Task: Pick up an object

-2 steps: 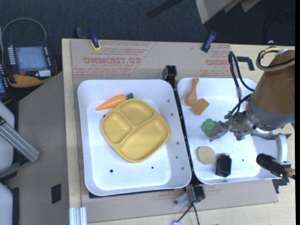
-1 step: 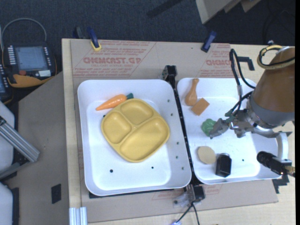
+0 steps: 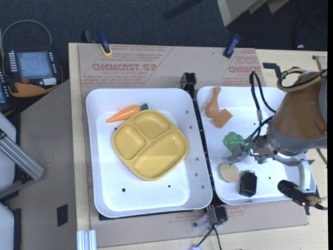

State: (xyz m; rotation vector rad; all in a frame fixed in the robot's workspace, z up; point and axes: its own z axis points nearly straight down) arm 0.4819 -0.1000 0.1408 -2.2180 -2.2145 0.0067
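Hovering in the right bin [image 3: 270, 192] near the worktop's right edge, the tool [image 3: 240, 155] is touching the green object [image 3: 233, 140]; tool opening cannot be determined.

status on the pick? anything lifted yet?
Done: the arm has reached into the right bin, and the pincer sits low beside the green item. In hand: nothing visibly gripped. The green item, tan round piece and black object all lie on the bin floor. Left: grasp and lift.
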